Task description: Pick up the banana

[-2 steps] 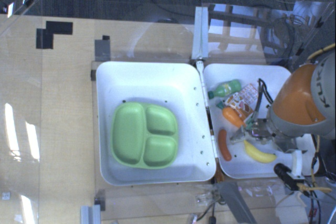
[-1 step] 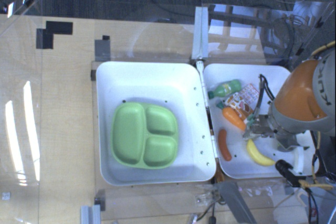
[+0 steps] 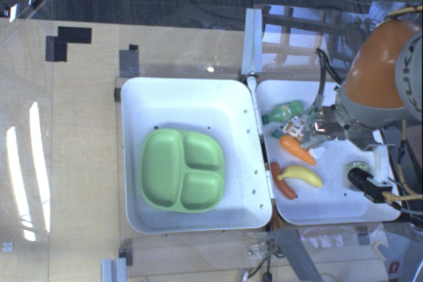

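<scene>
Lying in the right bin (image 3: 330, 208), the banana (image 3: 301, 176) rested toward its near left part, just right of a red sausage-like piece (image 3: 283, 181) and just near an orange carrot (image 3: 297, 150). A green bottle (image 3: 283, 111) lay farther back. The gripper (image 3: 317, 127) hung over the carrot's far end; its state could not be told. A green divided plate (image 3: 182, 170) sat in the left bin (image 3: 152, 96).
</scene>
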`<state>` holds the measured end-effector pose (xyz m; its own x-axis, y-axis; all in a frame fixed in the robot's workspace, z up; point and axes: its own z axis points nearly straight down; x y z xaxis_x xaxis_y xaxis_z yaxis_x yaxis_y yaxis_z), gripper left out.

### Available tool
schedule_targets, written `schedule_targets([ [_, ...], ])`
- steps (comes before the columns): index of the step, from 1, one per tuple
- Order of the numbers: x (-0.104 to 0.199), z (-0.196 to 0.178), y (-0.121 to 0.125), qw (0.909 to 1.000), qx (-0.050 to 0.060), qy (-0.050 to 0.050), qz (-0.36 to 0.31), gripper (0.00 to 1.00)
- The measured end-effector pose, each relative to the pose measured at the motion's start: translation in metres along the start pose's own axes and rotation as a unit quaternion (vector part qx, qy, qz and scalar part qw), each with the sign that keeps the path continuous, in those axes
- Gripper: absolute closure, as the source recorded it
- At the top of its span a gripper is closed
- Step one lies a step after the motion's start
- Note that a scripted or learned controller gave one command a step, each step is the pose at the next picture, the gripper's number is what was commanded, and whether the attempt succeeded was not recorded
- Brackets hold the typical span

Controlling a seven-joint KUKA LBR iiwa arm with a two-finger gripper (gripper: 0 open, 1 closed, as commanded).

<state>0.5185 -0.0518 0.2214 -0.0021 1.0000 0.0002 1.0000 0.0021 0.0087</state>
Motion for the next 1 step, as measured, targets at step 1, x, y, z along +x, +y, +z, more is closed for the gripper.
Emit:
schedule_targets([
  [1, -0.0001, 0.0003, -0.0002, 1.0, 0.0, 0.0, 0.0, 0.0],
])
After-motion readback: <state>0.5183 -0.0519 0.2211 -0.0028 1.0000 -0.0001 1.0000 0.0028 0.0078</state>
